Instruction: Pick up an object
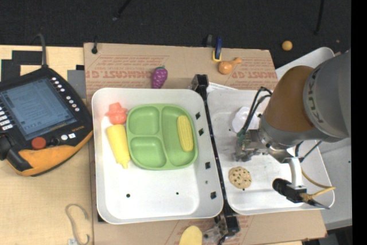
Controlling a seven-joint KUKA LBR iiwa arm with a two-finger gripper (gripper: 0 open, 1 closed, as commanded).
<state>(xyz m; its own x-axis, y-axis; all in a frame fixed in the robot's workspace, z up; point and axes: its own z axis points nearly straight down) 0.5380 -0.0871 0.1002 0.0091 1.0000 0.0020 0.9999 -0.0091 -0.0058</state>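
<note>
Arm: grey KUKA arm [312,103] with an orange band, reaching over the right bin [321,203]; dark letters run down its grey shell, partly readable as "KUK".
Pincer [246,149]: low over the middle of the right bin, near its left wall; whether it is open or closed, or holds anything, cannot be told.
Cookie [240,177]: round, with dark chips, flat on the right bin's floor just below the pincer, apart from it.
Left bin [149,203]: green divided tray [146,149] in its upper half, a corn cob [184,132] in the tray's right compartment.
Beside the tray: a yellow piece [118,144] and a pink piece [116,113] at its left edge.
Cardboard [126,69]: under the bins, red printing upside down, not readable.
Desk, left edge: teach pendant [37,117] with a lit screen, text too small to read.
Cardboard, far edge: purple grapes [159,76] and an orange toy [227,66].
</note>
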